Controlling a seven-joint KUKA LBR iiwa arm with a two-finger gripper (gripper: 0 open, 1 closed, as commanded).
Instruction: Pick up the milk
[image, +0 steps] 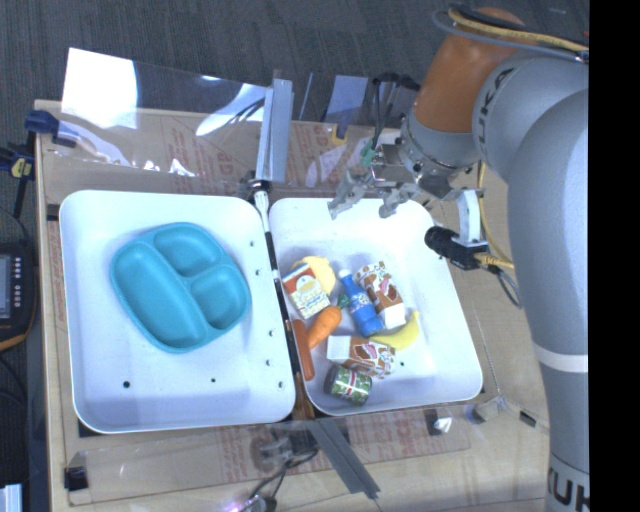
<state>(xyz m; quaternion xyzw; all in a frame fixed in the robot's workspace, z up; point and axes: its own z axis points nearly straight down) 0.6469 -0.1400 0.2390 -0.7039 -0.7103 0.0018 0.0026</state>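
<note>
The released claw (367, 198) hangs over the right bin's (455, 340) far edge, grasping nothing, so I judge it must next descend to the milk (358, 303).

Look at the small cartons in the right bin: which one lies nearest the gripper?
The brown-and-red carton at the pile's upper right, beside the blue bottle. It lies closest below the gripper; the orange-fronted carton and the lower carton lie farther.

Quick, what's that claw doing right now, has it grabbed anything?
Claw: open, holding nothing, up over the far edge of the right bin.
</note>
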